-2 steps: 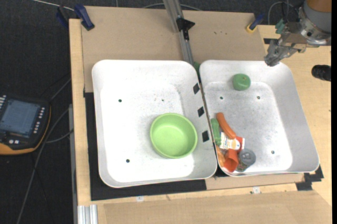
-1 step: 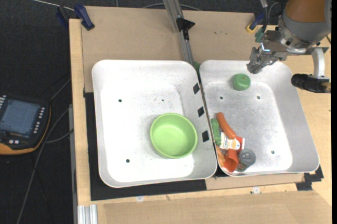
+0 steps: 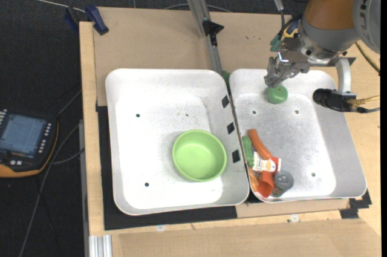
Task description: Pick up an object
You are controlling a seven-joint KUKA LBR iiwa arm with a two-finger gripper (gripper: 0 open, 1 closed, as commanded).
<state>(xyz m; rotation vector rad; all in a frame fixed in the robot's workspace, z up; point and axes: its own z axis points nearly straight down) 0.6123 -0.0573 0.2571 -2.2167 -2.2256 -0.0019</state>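
Observation:
My gripper (image 3: 276, 81) hangs over the far part of the right bin (image 3: 314, 147), directly above a small round green object (image 3: 278, 94) that lies just under its tips. Whether that object sits between the fingers is hidden. In the left bin (image 3: 151, 110) rests a light green bowl (image 3: 199, 155). A cluster lies in the right bin's near left corner: an orange carrot-like piece (image 3: 257, 142), an orange and white packet (image 3: 265, 166) and a grey round piece (image 3: 282, 179).
A slanted metal rod (image 3: 199, 2) rises behind the bins. A handheld pendant (image 3: 24, 141) lies off the bench at the left. A thin green strip (image 3: 247, 146) lies along the right bin's left wall.

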